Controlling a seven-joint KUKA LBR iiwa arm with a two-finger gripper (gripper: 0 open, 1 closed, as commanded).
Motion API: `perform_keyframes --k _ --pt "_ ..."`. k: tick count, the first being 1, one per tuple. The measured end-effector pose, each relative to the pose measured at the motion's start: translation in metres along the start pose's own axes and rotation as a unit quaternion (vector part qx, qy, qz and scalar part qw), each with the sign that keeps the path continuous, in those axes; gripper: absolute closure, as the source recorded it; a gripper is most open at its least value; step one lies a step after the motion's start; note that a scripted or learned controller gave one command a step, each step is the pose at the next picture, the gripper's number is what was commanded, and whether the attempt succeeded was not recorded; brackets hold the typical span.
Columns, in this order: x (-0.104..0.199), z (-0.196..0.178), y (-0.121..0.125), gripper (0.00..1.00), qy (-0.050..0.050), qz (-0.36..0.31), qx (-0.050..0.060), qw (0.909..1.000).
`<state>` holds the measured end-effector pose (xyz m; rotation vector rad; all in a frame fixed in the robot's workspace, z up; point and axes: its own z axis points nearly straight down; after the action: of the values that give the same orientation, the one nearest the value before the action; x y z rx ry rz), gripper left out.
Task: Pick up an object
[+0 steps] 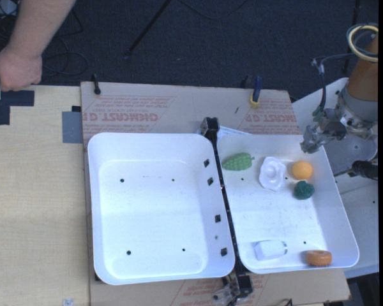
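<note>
Nearest us in the right bin [345, 234] we note an orange ring [318, 257] and a white block [270, 249]. Farther in lie a dark green piece [303, 190], orange ball [301, 169], white lump [272, 173] and green leaf [238, 162]. The tool [313, 139] hovers at the bin's far right rim; we cannot tell its state. A person's hand [16, 69] rests far left.
</note>
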<state>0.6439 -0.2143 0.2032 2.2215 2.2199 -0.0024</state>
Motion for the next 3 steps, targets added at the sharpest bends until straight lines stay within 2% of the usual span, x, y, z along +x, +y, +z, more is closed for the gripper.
perform_keyframes --k 1,2,3 --pt "0.003 0.053 -0.001 1.00 0.002 -0.001 0.003 1.0000" --pt "0.001 0.020 0.000 1.00 0.001 -0.001 -0.001 1.0000" --pt "0.006 0.064 -0.001 1.00 0.001 -0.002 0.002 1.0000"
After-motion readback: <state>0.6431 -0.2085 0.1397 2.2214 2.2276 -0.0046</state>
